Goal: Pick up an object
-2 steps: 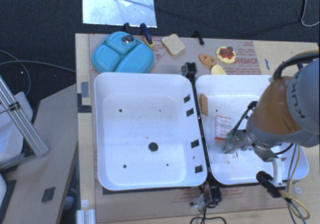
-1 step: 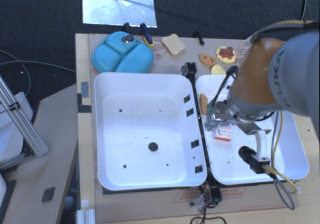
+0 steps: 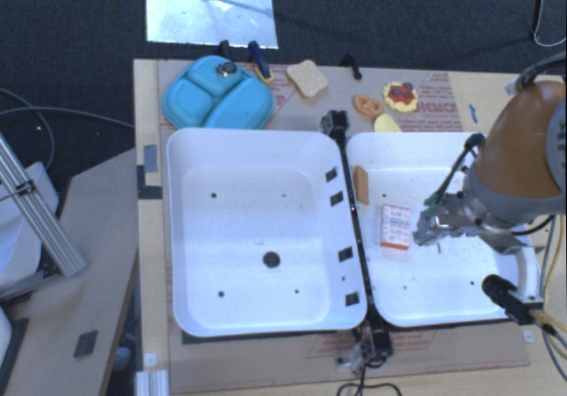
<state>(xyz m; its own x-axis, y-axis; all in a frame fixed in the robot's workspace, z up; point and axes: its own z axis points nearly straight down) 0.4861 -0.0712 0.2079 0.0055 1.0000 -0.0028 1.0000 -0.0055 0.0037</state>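
The nearest candidate for picking is a small white packet with red print, lying flat on the floor of the right bin, in that bin's left half and a little nearer its far wall than its near one. It looks like a thin carton or sachet: probably light, fairly stiff along its edges, and easy to push across the smooth white plastic. Because it lies flat, the gripper would have little height to close on; a hold across its shorter width, with the tips pressed low against the bin floor, seems the safest choice, and a grazing touch could slide it aside instead.

A narrow tan piece lies just beyond it, close to the bin's left wall, flat as well and likely just as light.

The gripper hovers just beside the packet on its right, low over the bin floor; nothing is visible between its tips, and whether it stands open or closed cannot be told from this slant.

The left bin carries only a dark spot on its floor. Along the far edge of the counter sit a blue divided tray, a toast slice, a pretzel and a small tart.
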